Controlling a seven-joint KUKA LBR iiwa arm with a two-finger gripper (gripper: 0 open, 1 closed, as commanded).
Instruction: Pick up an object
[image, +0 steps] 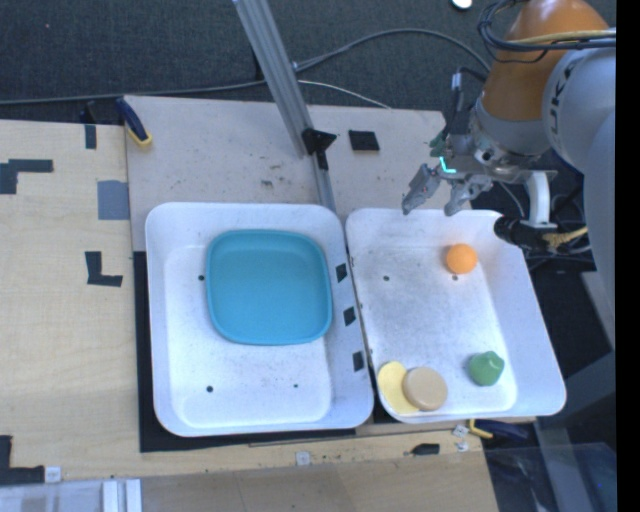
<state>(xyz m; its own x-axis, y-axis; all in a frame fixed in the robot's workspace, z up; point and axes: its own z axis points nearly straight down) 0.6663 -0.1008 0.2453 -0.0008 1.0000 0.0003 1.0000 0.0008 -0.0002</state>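
A blue plate (268, 286) lies in one speckled white bin (165, 330), while an orange ball (461, 259), green object (486, 368), tan disc (426, 388) and yellow disc (391, 384) lie in the other.

I see the bench (60, 300) bearing the left bin (160, 300), with the right bin (520, 310) touching beside it.

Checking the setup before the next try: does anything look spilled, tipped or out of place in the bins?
Nothing stands out. The blue plate lies flat in the left bin. In the right bin, the orange ball, green object and tan disc sit apart. The gripper hovers open above its far edge.
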